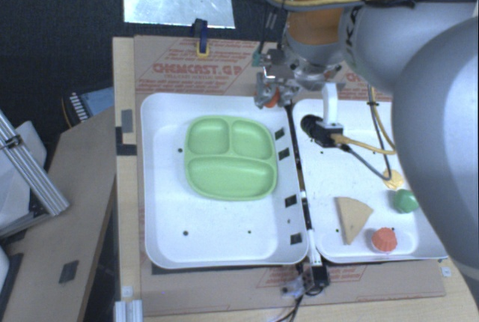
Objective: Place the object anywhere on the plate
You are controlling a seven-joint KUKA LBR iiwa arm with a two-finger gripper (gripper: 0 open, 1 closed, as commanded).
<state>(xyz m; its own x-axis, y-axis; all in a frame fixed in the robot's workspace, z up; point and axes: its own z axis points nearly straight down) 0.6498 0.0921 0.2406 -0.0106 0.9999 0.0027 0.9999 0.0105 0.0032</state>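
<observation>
Partly hidden end effector [271,92] (blurred)

Light green three-compartment plastic plate [230,159] is laid flat in the left white bin; small orange object [272,97] is seen at gripper.

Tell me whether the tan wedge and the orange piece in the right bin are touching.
Apart. The camera view shows a strip of white bin floor between the tan wedge and the orange piece.
</observation>
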